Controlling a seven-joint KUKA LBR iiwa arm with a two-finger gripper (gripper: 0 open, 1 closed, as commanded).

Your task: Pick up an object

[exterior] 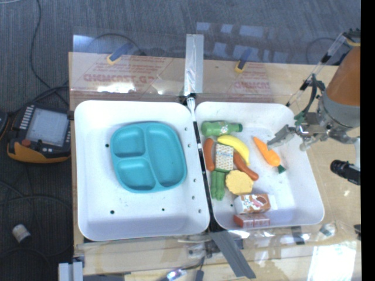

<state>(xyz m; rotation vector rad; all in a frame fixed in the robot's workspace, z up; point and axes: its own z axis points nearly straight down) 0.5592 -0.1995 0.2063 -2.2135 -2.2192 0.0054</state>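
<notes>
Red lettering runs across the clear plastic sheet [126, 78] at the bench's far edge, behind the left bin, w/ a second patch on the sheet [249, 85] behind the right bin; both too faint and blurred to read. Small carton [253, 204] in the right bin carries a red and white printed label, text too small to make out. Handheld pendant [40, 132] on the floor at left has a screen, nothing legible on it
</notes>
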